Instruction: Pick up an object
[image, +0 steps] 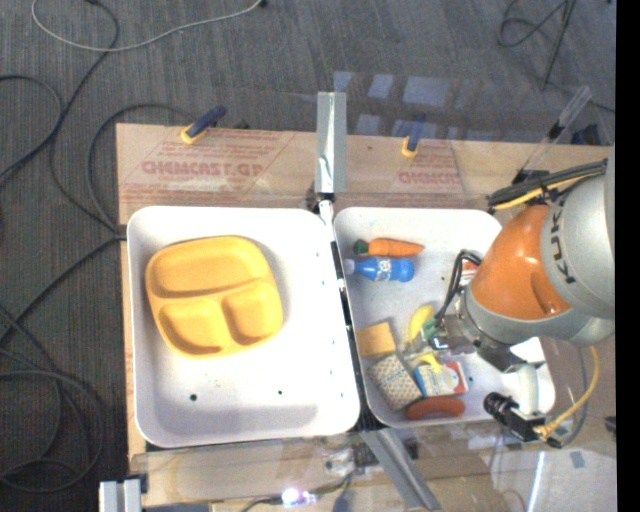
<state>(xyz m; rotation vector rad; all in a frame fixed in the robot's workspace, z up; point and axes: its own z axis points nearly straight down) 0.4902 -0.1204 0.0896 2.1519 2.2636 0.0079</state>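
Dark grey carpet (80, 100) surrounded the bench, with loose black cables (40, 330) trailing over it on the left side. On the bench lay a brown cardboard sheet (220, 165) with red print, held by two yellow clamps (203, 124) at its far edge. Two white bins sat side by side on it. In the left bin (300, 395), a yellow compartment tray (214, 293) rested toward the far left corner. The right bin (455, 222) carried a carrot (396, 247) and a blue bottle (384, 268) near its far left corner, a tan block (375, 339) against its left wall, and a patterned packet (396, 380), a small carton (438, 379), a red sausage-shaped item (435, 408) and a banana (421, 321) toward the near edge. The arm (530, 275) entered from the right, its gripper (437, 341) low over the cluster, just beside the banana and above the carton. Whether the pincer stood apart or together could not be told.
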